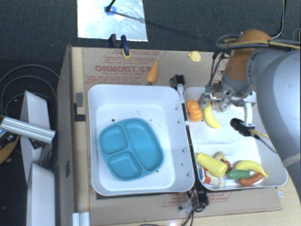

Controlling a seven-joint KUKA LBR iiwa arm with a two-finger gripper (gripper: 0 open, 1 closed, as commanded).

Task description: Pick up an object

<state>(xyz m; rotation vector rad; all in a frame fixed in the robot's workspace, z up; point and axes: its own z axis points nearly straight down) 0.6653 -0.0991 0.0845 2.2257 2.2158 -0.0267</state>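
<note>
Yellow banana [211, 117] lies just below the gripper [219, 100], long axis running down-right; gripper's opening cannot be told.

Dark carpet and a cardboard-topped bench seen from above

A dark carpeted floor [197, 13] surrounds the bench, whose top is brown cardboard [122, 62] printed with red lettering. Beyond its far edge a shiny silver sheet [112, 14] lies flat on the floor, catching the light, with a small blue tab on it. A blue clamp [123, 43] grips the bench's far edge. To the left, black cables [19, 79] loop over the carpet beside white boards [36, 108] and a ribbed metal bar [27, 129]. A thin black cable [283, 8] hangs at the upper right
</note>
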